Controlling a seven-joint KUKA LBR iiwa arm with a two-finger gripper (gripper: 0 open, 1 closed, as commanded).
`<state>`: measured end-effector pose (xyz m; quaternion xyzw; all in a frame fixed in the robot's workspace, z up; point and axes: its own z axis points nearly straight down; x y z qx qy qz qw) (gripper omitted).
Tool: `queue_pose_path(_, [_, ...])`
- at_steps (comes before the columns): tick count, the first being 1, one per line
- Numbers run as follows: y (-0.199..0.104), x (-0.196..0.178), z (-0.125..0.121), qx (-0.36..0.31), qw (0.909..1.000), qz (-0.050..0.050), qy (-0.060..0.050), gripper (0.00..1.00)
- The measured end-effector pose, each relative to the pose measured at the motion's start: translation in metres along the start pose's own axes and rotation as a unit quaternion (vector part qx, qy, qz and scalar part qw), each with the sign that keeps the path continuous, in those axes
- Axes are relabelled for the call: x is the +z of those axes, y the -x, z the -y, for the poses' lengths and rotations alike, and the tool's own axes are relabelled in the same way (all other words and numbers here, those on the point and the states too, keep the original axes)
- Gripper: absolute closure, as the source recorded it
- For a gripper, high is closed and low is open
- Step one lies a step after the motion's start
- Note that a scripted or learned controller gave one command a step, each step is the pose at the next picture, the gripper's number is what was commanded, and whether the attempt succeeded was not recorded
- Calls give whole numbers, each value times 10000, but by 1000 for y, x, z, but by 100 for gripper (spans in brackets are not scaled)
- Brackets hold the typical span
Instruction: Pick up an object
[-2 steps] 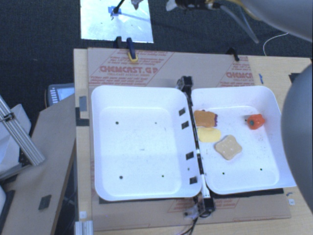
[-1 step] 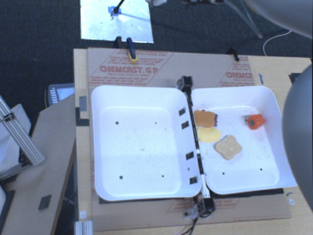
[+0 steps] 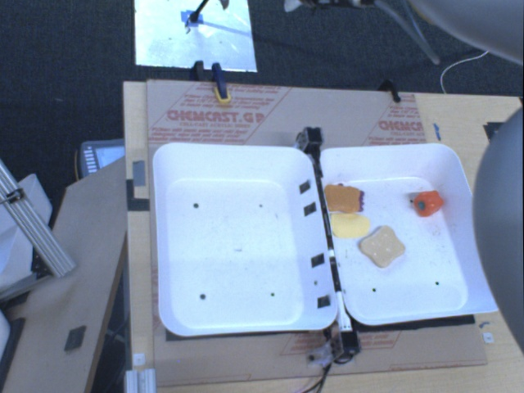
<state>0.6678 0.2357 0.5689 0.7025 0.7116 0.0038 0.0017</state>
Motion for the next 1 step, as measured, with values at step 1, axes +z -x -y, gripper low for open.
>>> queue_pose_path(1, [-1,-12,0,-18,10000,-4,13,100])
